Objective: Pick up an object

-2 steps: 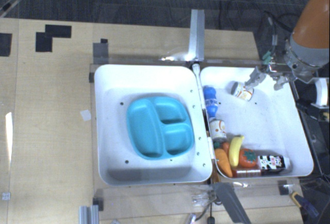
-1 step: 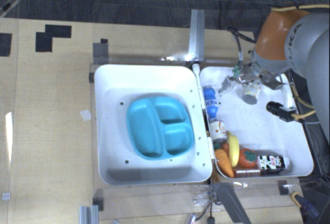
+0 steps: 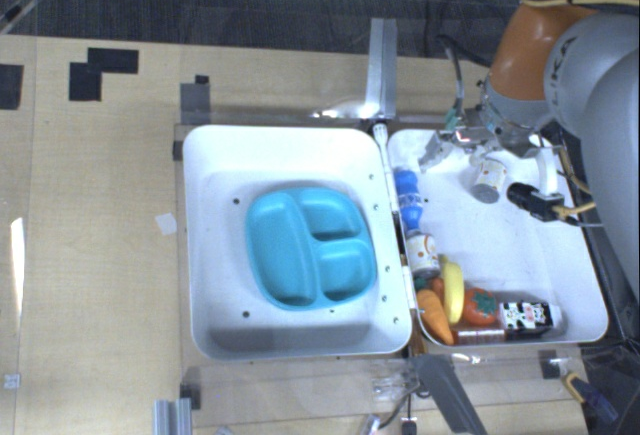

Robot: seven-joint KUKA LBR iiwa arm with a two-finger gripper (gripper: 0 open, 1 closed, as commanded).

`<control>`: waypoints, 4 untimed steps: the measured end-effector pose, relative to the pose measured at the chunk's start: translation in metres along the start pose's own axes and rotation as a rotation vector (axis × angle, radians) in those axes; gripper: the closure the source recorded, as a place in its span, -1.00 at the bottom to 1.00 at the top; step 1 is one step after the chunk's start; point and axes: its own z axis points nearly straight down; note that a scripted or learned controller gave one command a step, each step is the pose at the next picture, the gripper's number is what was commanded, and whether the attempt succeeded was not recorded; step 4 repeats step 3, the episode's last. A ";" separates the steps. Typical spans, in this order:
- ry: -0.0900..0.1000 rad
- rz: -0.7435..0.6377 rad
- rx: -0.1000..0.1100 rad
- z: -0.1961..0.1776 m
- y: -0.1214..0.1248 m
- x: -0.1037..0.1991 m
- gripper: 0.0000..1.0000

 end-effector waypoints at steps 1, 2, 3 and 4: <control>-0.002 -0.050 -0.001 0.039 -0.037 -0.079 -1.00; -0.003 -0.051 -0.010 0.027 -0.034 -0.077 1.00; -0.002 -0.159 -0.002 -0.086 -0.007 -0.065 1.00; -0.002 -0.159 -0.002 -0.086 -0.007 -0.065 1.00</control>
